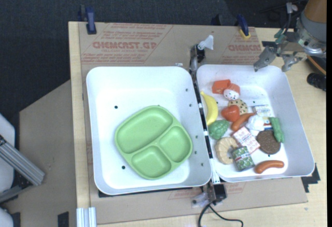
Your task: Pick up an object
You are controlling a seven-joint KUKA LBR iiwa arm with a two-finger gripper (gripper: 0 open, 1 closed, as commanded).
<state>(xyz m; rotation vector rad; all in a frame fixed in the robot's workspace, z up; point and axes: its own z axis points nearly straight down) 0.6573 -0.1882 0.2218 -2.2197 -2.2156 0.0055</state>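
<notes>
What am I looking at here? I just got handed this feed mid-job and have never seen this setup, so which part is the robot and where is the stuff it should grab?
This is one fixed camera looking down at a slant on a bench. The robot is the grey arm coming in at upper right; its two-finger gripper hangs open above the far edge of the right bin, holding nothing. That bin holds a heap of toy food, such as a banana, a tomato, a sausage and a cookie. The left bin holds a green divided plate. Both bins sit on a brown board clamped to the bench.
</notes>
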